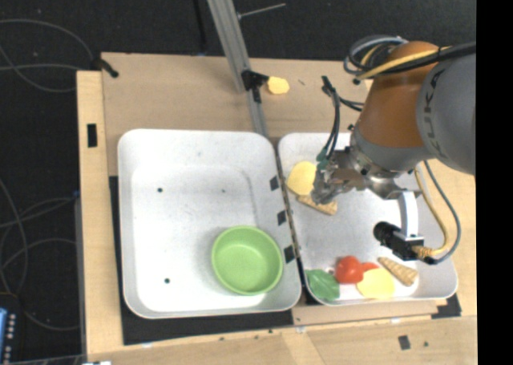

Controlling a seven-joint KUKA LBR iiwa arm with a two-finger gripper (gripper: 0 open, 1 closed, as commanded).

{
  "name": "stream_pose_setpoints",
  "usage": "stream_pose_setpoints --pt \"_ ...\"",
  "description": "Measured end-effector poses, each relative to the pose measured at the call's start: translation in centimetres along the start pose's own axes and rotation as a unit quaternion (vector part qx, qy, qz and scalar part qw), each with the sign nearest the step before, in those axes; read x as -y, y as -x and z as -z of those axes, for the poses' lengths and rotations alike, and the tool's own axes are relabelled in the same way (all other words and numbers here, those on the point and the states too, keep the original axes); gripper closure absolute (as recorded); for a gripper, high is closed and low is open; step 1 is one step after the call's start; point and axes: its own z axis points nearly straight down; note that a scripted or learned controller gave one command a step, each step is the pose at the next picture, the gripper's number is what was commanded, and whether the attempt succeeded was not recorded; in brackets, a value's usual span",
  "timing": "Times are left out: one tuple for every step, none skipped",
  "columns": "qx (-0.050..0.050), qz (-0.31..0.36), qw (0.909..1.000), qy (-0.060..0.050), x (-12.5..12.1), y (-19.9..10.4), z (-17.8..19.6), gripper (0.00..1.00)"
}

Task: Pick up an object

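My gripper (325, 192) is down in the right bin (353, 235), near its far left corner. Its tip sits right over a tan flat piece (322, 207), beside a yellow rounded object (300, 178). The arm's body hides how the fingers stand. At the bin's near edge lie a green piece (323, 284), a red object (349, 269), a yellow object (377, 284) and a tan cone (400, 270).
A green bowl (247, 259) rests in the left bin (168, 195) near its front right corner. A small yellow object (278, 85) lies on the bench behind the bins, beside a slanted metal pole (228, 26). A black cable fitting (390, 236) hangs over the right bin.
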Motion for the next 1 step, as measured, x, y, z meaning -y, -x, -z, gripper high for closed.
stream_pose_setpoints --pt "0.0 0.0 1.0 0.001 0.76 -4.89 1.44 1.0"
